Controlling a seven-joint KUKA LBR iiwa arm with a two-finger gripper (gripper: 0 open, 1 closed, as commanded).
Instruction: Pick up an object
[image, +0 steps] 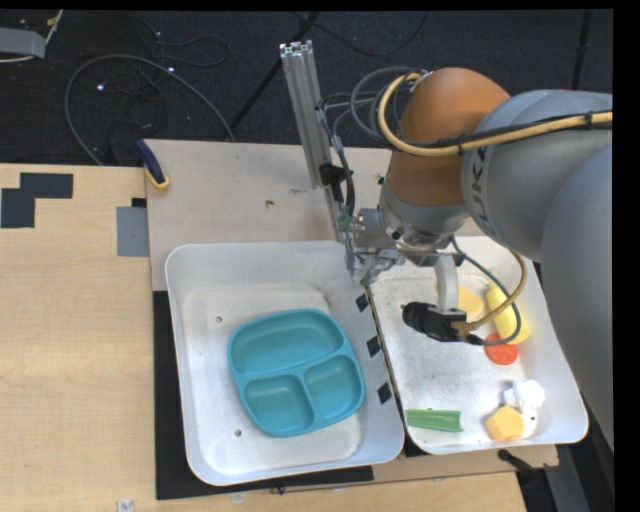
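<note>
My gripper (362, 264) hangs below the orange wrist band, over the top left corner of the right bin (560, 425), close to the wall between the two bins. Further right in that bin lie a yellow banana-shaped piece (503, 310) and a small red piece (501, 352), partly behind a yellow cable. Near the front edge are a flat green piece (434, 420), a yellow-orange block (506, 425) and a small white piece (529, 393). None of these touches the gripper.
The left bin (190, 300) holds a teal divided plate (296, 371). An upright metal rail (308, 110) stands just behind the bins, near the gripper. A black cable connector (432, 321) hangs from the arm over the right bin.
</note>
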